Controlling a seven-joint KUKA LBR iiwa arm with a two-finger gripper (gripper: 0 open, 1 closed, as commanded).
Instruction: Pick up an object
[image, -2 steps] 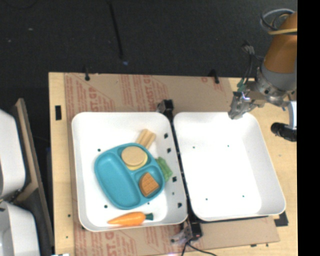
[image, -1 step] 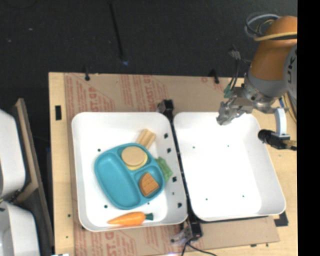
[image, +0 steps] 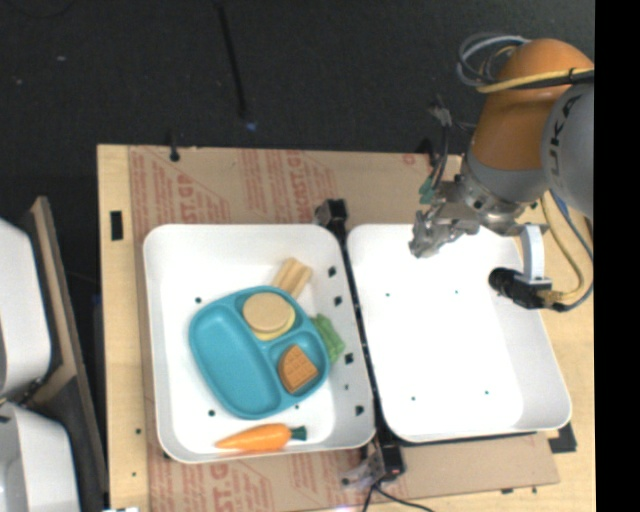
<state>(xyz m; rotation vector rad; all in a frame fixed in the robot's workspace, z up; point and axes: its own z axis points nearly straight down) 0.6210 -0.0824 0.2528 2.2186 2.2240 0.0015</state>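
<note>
I see the gripper (image: 432, 243) over the right bin (image: 520, 400), at its 11 o'clock corner; I can't tell its state from here, and nothing shows in its grasp. In the left bin (image: 170, 300) sits a blue tray (image: 225, 365) bearing a round cookie (image: 270, 313) and a brown toast (image: 297, 369). A carrot (image: 262, 437) lies at the tray's 6 o'clock, a wooden block (image: 293, 275) at 1 o'clock.

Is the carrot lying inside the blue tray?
No, the carrot lies on the bin floor just in front of the blue tray.

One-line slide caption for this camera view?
Gripper hovers over right bin; blue tray, carrot and toy foods sit in left bin.
</note>
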